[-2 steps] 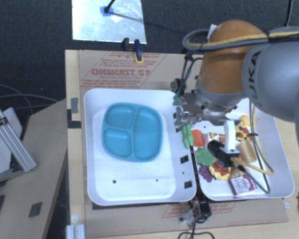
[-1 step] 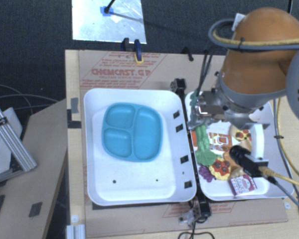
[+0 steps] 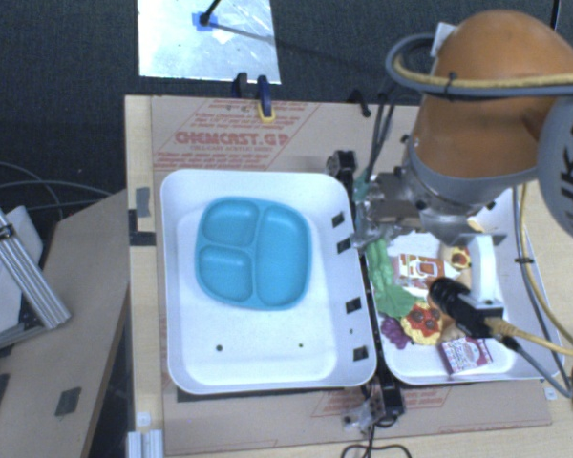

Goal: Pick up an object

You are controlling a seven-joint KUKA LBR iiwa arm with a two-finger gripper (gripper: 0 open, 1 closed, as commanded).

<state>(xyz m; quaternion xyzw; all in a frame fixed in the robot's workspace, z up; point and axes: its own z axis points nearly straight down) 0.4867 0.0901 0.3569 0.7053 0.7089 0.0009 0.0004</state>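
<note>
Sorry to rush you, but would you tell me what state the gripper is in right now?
Gripper: cannot be told; it hangs over the left edge of the right-hand shallow white bin, above the toy items.

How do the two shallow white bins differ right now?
The left white bin holds one blue divided plate, lying flat near its middle; the right white bin holds a crowded jumble of small colourful items. The left bin lies in open view; the grey and orange arm overhangs the right bin. Both are shallow, white, side by side.
</note>
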